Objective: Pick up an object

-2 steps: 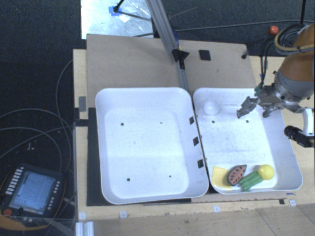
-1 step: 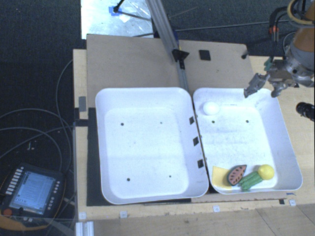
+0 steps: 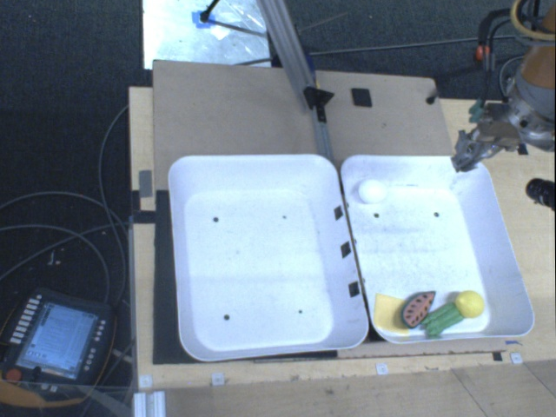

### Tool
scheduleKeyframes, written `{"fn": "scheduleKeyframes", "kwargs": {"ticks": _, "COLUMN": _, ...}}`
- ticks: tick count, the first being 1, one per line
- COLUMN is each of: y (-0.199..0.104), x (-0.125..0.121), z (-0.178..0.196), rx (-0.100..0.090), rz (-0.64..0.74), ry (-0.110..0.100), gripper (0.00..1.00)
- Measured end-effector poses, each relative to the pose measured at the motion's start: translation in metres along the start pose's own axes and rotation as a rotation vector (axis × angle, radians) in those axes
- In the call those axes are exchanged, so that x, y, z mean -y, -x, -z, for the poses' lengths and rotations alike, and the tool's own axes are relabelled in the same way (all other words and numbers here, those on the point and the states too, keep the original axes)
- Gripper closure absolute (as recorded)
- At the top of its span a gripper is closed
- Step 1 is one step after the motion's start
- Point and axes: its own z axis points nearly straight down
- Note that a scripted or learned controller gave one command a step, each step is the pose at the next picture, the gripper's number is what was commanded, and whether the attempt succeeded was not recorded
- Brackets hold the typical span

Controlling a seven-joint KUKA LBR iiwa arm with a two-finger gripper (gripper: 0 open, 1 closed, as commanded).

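The right bin [image 3: 499, 233] holds a white ball [image 3: 372, 191] near its far left corner. Along its near edge lie a yellow wedge [image 3: 388, 309], a watermelon slice [image 3: 419, 307], a green vegetable [image 3: 443, 318] and a yellow lemon [image 3: 470, 303]. My gripper [image 3: 466, 156] hangs over the bin's far right corner, well away from all these objects. Nothing shows between its fingers.
The left bin [image 3: 187, 233] sits beside the right one, with black clips [image 3: 346, 249] along the shared rim. A metal pole [image 3: 291, 42] slants over the brown board at the back. A teach pendant [image 3: 56, 337] and cables lie on the floor at left.
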Motion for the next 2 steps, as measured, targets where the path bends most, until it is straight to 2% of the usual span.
{"fn": "scheduleKeyframes", "kwargs": {"ticks": 1, "y": 0.059, "x": 0.042, "z": -0.017, "rx": 0.001, "rz": -0.007, "ry": -0.003, "gripper": 1.00}}
{"fn": "scheduleKeyframes", "kwargs": {"ticks": 2, "y": 0.030, "x": 0.081, "z": -0.069, "rx": -0.002, "rz": -0.001, "ry": -0.006, "gripper": 1.00}}
